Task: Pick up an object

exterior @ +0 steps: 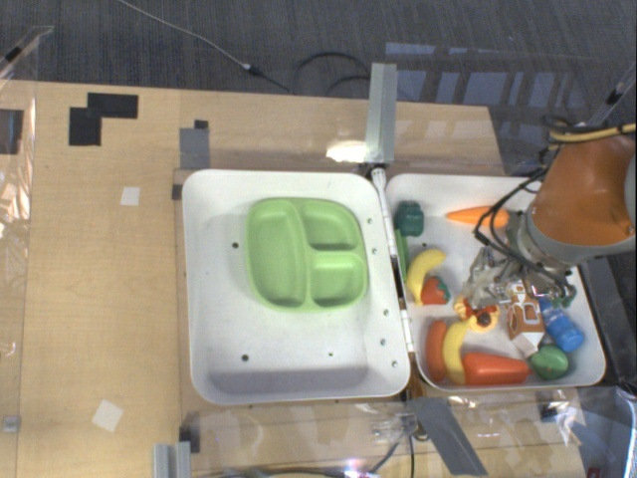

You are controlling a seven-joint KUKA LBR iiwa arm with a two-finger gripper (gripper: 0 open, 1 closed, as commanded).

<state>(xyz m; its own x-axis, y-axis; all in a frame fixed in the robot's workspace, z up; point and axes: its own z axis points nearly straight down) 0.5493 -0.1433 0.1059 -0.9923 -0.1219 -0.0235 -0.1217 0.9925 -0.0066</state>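
The right bin (594,366) holds toy food: a green piece (408,217), an orange carrot (470,215), a yellow banana (425,266) beside a red strawberry (434,290), a second small banana (455,349) on an orange-red piece (436,341), a red pepper (493,368), a green lime (549,362) and a blue item (563,331). My gripper (486,289) hangs low over the middle of this bin, just above a small yellow-and-red toy (476,313). The arm's orange band (587,192) is above it at the right.
The left bin (214,297) carries a green divided plate (305,252). A metal post (381,108) stands behind the wall between the bins. Wooden bench top stretches to the left, with black marks at the far left.
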